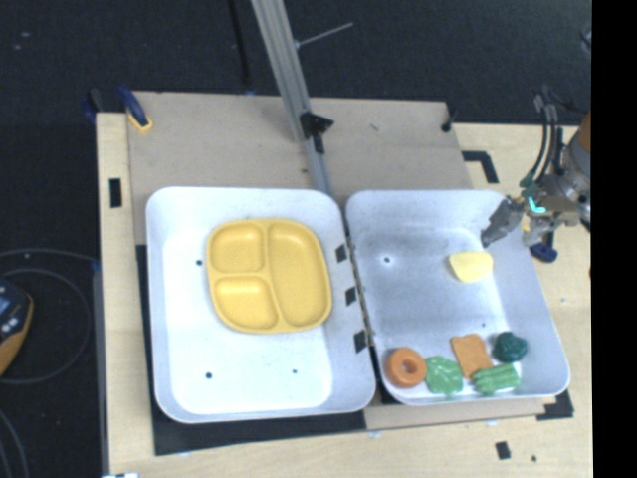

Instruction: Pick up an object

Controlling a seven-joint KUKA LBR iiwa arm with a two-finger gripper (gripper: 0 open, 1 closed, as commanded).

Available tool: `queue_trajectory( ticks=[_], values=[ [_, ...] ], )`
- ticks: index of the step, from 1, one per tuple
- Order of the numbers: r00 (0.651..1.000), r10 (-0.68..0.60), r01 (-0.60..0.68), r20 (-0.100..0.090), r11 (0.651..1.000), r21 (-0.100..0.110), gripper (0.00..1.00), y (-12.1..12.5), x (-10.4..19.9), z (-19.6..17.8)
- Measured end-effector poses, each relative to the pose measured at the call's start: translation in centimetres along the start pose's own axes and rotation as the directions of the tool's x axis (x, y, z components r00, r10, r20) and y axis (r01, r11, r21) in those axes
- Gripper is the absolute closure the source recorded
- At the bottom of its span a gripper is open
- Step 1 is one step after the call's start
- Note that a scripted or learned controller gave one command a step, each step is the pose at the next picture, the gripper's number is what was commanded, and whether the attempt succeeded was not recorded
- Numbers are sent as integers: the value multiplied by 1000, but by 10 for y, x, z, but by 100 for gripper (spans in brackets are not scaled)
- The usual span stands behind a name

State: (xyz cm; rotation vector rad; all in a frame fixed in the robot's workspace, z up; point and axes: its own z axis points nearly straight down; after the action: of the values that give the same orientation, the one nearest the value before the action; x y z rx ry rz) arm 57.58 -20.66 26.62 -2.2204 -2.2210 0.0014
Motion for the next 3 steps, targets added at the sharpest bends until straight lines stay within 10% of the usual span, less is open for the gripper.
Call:
queue_trajectory(
  ticks=[1, 3],
  values=[
    [1000, -1, 1, 1, 1000, -3, 0, 1, 0, -2],
    [1000, 0, 0, 1, 1000, 1, 0, -14, -3, 110]
  ],
)
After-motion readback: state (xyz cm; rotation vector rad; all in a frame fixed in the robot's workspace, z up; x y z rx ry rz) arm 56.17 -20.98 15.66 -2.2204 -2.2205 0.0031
